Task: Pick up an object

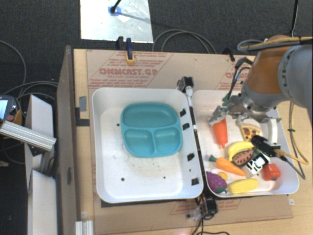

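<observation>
Evenly and brightly lit from overhead. Soft, faint shadows beside the teal tray (150,129) and along the white bin (110,146) walls. Mild glare off the silvery sheet (116,13) at the top. Dark, underexposed floor around the cardboard-covered worktop (146,70). Slightly soft throughout, small toy foods lacking fine detail.

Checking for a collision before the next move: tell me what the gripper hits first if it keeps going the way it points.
Probably the orange carrot-like piece: the gripper points down at the right bin, just above the piece's upper end. Height is hard to judge from this slanted view.
</observation>
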Action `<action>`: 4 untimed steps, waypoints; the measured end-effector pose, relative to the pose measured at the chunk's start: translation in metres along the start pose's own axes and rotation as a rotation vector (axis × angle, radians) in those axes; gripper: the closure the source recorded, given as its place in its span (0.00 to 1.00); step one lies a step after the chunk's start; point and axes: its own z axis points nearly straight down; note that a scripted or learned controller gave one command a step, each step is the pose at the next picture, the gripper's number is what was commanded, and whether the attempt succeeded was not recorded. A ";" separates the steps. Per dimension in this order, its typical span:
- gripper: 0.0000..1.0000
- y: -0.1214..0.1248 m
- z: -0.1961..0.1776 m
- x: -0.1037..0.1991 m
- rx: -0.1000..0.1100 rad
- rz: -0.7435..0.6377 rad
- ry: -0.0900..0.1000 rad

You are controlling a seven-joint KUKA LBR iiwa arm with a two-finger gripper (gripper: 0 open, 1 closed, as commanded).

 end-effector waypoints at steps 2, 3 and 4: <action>0.00 -0.018 0.073 -0.005 0.000 0.007 -0.001; 1.00 -0.015 0.060 -0.006 -0.006 0.005 -0.002; 1.00 -0.020 -0.035 0.077 -0.013 -0.006 0.002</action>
